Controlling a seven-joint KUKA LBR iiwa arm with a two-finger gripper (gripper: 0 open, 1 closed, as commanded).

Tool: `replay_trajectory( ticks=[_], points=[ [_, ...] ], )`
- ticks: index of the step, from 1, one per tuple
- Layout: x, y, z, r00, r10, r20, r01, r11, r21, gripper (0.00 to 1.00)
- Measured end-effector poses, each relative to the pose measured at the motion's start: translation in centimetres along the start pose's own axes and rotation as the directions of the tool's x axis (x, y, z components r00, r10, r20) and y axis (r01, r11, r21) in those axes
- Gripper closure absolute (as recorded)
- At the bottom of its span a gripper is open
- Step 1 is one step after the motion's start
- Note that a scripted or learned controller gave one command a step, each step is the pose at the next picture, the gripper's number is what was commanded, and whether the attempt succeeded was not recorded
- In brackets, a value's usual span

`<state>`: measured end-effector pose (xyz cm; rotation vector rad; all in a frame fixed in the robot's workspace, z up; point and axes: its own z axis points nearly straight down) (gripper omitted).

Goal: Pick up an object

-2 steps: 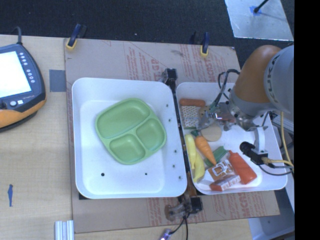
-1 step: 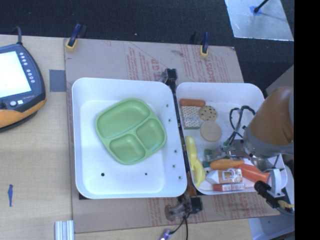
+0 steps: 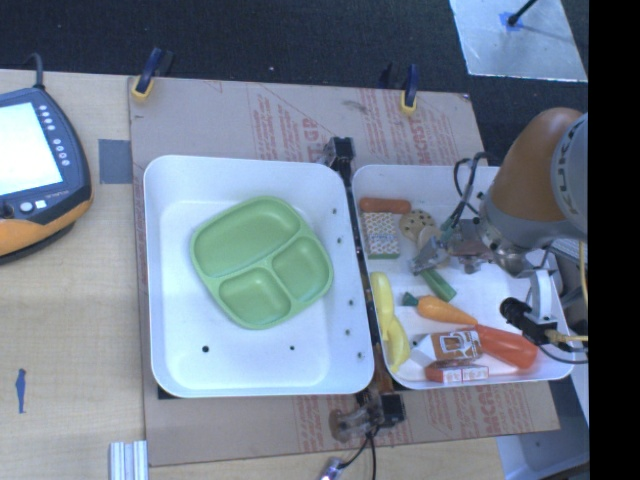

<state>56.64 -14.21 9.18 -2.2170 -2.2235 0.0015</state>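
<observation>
Evidently the pincer was low inside the right bin, near its middle, just above a green piece and a carrot; whether it was open, I cannot tell. Judged: reaching step; next, closing squarely on 1 item.

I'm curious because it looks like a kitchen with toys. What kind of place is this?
Probably a robot lab, not a kitchen. A robot arm reaches over two white bins clamped to a bench, one holding toy food like a carrot, and a control tablet sits nearby.
</observation>
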Motion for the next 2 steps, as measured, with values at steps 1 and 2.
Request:
replay_trajectory(
  ticks=[1,2],
  points=[
    [-0.1,0.0,-1.0,1.000,-0.001,0.000,0.001,1.000,0.002,1.00],
    [9.6,0.6,-10.0,1.000,-0.002,-0.001,0.002,1.000,0.000,1.00]
  ],
)
